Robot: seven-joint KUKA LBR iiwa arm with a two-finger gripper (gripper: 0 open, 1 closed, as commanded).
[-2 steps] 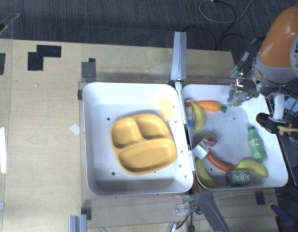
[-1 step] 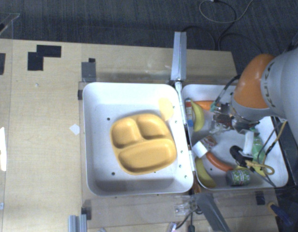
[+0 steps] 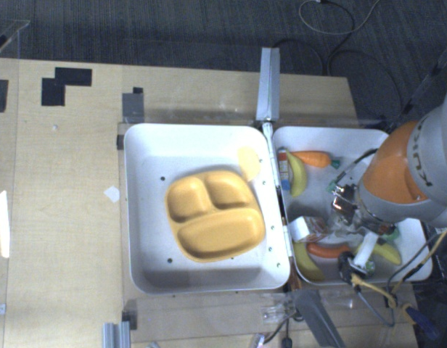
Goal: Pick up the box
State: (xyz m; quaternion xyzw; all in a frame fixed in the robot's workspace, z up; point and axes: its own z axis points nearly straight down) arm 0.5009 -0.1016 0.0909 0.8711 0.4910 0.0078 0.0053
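We find the gripper low in the right bin amid clutter; we cannot tell its opening or any hold. The box is possibly the small white item beside it. Risk: the adjacent banana crowds the grasp, causing a miss

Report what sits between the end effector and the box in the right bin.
Nothing clearly blocks it. The end effector is low in the right bin, just right of the small white box. A red item and a banana crowd the box's near side.
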